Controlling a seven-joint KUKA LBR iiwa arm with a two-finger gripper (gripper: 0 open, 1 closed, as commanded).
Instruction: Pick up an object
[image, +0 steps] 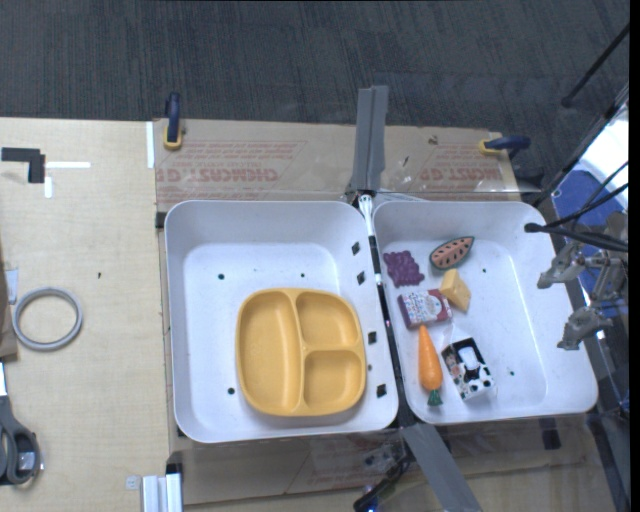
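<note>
We see the gripper (578, 297) at the right bin's (520, 385) far edge, fingers spread apart, empty, well clear of the carrot (429, 360)

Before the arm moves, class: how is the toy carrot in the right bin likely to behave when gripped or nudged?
The carrot looks smooth and tapered, so it may slip toward its narrow tip when pinched. Its rounded body lies flat, so a sideways nudge could roll it. It probably is light, likely a hollow plastic toy like the pieces beside it.

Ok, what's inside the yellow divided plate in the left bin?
The yellow plate shows three bare compartments with no item in any of them. It sits in the left bin. The bin floor under the plate is covered, so that patch cannot be checked.
</note>
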